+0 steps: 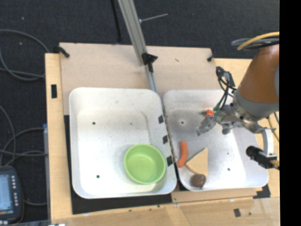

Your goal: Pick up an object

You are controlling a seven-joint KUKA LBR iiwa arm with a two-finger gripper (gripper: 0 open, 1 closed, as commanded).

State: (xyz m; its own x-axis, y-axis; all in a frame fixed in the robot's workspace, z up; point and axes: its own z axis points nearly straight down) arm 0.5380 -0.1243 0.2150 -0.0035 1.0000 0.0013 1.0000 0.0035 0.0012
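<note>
My gripper point(215, 126) hangs over the middle of the right bin point(188, 107), its two grey fingers spread apart with nothing between them. Below and to its left lie an orange sausage-shaped piece point(183, 153), a tan wedge point(200, 161) and a small brown lump point(198, 180) near the bin's front edge. A green bowl point(145, 163) sits in the front right part of the left bin point(94, 112).
A slanted metal pole point(135, 32) runs from the top of the view down to the divide between the bins. The bins rest on a wooden bench point(108, 65). Cables lie on the dark floor at the left.
</note>
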